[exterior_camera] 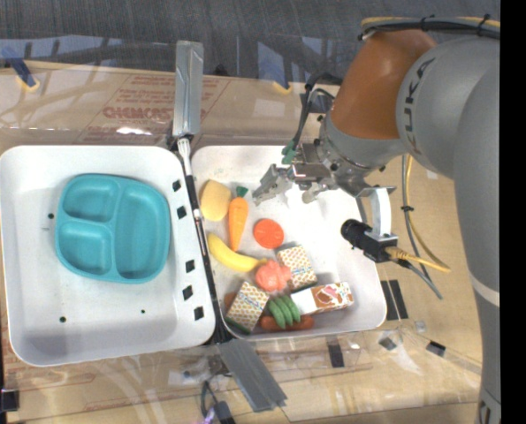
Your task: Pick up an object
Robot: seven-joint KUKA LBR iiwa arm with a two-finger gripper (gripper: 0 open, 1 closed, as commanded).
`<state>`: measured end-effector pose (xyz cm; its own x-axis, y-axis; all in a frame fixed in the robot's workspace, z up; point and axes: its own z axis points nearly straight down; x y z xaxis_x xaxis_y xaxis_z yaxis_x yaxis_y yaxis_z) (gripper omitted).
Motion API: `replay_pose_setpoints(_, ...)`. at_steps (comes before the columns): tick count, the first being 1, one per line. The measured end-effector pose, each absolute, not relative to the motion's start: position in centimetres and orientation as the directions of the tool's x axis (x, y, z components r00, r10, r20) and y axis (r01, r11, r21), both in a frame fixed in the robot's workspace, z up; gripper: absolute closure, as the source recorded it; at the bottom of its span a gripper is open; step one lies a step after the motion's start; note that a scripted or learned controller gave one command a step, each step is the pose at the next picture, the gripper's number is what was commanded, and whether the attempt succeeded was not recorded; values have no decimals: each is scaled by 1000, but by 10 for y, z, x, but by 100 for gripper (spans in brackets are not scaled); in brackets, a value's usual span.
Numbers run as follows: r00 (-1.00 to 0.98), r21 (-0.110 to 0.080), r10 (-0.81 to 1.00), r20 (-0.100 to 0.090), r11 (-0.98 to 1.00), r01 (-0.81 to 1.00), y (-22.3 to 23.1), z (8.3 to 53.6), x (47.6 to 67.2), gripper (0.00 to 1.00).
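While we look from above:
Arm: reaches in from 3 o'clock, wrist bent over the right bin point(369, 312).
Gripper point(286, 186): jaws spread, holding nothing, at 1 o'clock of the carrot point(236, 221).

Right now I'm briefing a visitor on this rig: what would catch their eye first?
Probably the big grey arm with its orange band, reaching in from the right over the right bin. Next, the bright heap of toy food in that bin, below the pincer. Then the turquoise divided plate in the left bin.
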<state>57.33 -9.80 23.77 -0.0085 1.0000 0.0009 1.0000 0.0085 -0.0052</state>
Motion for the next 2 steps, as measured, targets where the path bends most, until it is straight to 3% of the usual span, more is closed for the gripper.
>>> replay_pose_setpoints(1,-159,-1,987,0,159,987,-112,97,594,0)
replay_pose_setpoints(2,-41,2,999,-1,41,999,-104,94,535,0)
